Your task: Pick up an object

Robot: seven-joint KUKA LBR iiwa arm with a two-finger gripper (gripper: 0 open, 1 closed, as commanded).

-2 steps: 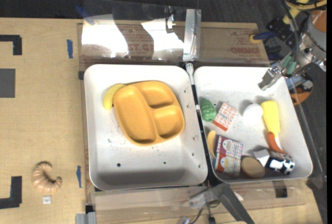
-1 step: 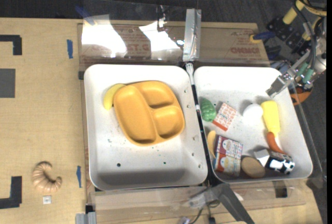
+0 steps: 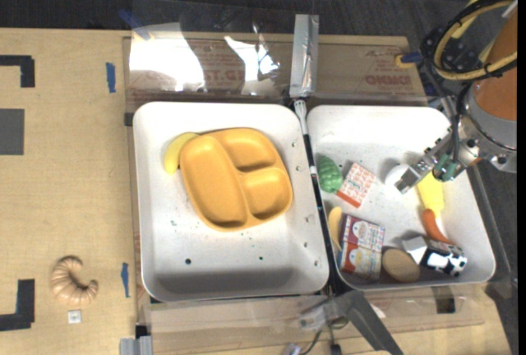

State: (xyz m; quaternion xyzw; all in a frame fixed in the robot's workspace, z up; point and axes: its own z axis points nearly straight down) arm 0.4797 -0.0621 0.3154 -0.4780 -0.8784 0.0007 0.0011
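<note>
Grey hand (image 3: 421, 168) tilted over right bin (image 3: 374, 127).

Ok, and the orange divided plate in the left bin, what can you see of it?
The orange divided plate looks like smooth moulded plastic, with rounded corners and three compartments: one long one on its left side and two smaller ones on the right. It lies flat, face up, turned slightly askew, in the upper middle of the left bin. A yellow object pokes out from under its upper-left edge. Nothing sits in its compartments.
</note>
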